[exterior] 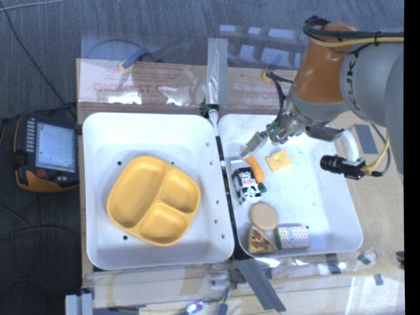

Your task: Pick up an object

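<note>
Seen from above: pincer (257,142) low over the upper left of the right bin (328,205), fingers (253,140) narrowly parted, nothing between them. Just below the pincer, an orange carrot-like piece (256,168); to the right of that piece, a yellow cheese wedge (279,161), apart from the fingertips. Below the carrot piece and touching it, a small black-and-white toy (247,184). Further down, a tan-lidded round container (263,216), a pizza-slice piece (262,241) and a silver can (292,237) lying on its side near the bin's lower rim. Left of the carrot piece, across the divider, a yellow sectioned plate (153,199) in the left bin (105,130). Nothing standing between pincer and carrot piece.
</note>
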`<state>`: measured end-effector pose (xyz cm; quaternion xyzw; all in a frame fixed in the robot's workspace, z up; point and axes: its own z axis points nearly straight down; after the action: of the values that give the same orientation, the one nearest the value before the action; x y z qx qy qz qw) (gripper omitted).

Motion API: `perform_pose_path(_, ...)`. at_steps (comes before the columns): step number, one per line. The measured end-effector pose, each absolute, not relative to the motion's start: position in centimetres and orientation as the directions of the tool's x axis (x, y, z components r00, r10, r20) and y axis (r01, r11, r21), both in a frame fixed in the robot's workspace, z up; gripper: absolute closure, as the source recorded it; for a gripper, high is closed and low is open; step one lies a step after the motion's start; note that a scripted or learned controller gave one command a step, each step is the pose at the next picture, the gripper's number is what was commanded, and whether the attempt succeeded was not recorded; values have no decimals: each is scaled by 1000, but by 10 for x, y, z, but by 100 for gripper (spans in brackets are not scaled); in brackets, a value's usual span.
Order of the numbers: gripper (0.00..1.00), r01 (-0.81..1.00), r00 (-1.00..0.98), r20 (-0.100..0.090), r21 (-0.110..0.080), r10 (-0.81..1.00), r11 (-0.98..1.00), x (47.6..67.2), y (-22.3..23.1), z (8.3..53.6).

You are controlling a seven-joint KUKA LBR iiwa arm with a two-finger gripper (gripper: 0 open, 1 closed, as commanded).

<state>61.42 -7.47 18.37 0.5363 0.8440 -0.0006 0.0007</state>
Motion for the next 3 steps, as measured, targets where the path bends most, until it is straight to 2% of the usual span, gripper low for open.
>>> perform_pose_path(1,0,837,-546,-21,30,837,546,604,-102,121)
perform_pose_path(2,0,862,-503,-21,50,864,504,595,-111,112)
perform_pose_path(3,0,857,-514,-26,37,857,515,600,-106,112)
